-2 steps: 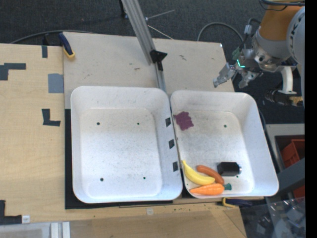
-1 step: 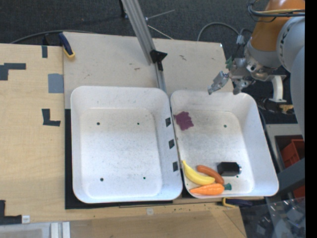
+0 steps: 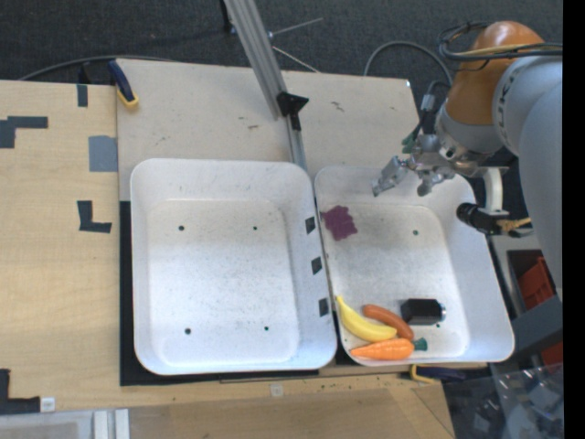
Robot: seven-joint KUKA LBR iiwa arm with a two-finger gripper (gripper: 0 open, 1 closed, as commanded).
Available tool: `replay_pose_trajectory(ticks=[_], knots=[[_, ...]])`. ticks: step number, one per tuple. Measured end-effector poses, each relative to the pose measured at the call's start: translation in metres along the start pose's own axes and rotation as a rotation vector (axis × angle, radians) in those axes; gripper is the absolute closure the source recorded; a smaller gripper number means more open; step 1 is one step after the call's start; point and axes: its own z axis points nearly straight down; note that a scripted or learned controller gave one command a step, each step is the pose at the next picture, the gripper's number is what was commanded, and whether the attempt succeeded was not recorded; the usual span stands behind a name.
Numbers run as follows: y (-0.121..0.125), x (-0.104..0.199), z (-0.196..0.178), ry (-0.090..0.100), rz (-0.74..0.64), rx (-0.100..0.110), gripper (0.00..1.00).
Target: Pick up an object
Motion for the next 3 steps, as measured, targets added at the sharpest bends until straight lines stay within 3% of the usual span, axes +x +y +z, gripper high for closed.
replay_pose_trajectory(ticks=[1, 2, 3], knots=[[0.004, 0.003, 0.063, 0.001, 0.0, 0.004, 0.0], [0.005, 0.004, 0.049, -0.001, -0.002, 0.0, 1.0], [-0.002, -0.001, -0.001, -0.001, 0.001, -0.011, 1.0]])
